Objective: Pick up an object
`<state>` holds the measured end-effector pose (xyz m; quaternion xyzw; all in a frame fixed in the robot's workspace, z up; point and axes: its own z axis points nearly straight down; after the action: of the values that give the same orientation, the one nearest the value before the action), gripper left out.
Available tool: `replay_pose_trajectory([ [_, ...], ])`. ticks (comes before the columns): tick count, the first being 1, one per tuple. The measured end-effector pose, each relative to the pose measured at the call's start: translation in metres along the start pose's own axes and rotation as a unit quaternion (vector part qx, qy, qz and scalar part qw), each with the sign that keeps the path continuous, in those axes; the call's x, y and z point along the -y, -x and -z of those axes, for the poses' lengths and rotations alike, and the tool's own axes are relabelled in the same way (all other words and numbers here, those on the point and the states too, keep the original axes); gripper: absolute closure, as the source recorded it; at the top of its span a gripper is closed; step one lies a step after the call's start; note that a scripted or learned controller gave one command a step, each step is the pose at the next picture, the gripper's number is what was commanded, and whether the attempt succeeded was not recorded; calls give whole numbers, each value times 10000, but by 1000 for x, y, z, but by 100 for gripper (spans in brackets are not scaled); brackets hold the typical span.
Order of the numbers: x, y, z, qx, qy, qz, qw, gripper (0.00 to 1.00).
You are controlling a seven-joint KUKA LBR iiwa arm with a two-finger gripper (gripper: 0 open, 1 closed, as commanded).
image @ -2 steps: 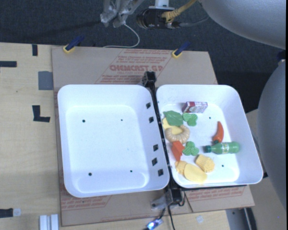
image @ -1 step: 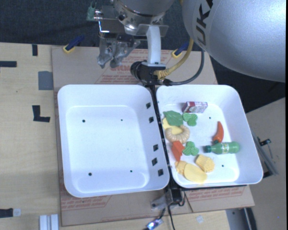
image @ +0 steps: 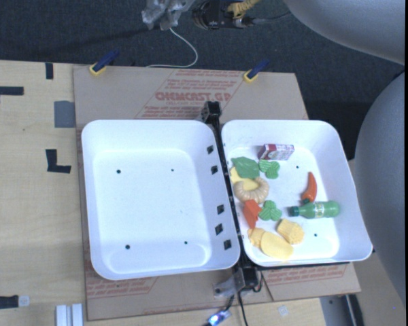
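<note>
Right bin [image: 340, 156], toys clustered toward its left wall; gripper raised beyond it.

Near to far, within the right bin: yellow pieces [image: 277, 240], green bottle [image: 315, 210] lying flat, red chilli [image: 309, 187], ring-shaped pastry [image: 251, 190], green leaf [image: 245, 166], red-and-white box [image: 277, 152]. Gripper [image: 165, 11] far beyond the bin's far-left corner, touching nothing; finger spread indiscernible.

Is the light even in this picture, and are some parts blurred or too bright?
In the camera view, the shallow white left bin is bright, with soft shadow along its far inner wall; the grey robot arm at the upper right is close and out of focus; the small green plastic bottle in the shallow white right bin looks sharp.
</note>
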<state>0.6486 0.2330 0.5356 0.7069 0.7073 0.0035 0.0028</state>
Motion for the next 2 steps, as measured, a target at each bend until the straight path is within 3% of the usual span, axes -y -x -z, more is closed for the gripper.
replay_pose_trajectory([
  [1,58,-1,-55,17,-84,12,10000,100],
  [2,-10,3,2,-1,-9,-1,10000,100],
])
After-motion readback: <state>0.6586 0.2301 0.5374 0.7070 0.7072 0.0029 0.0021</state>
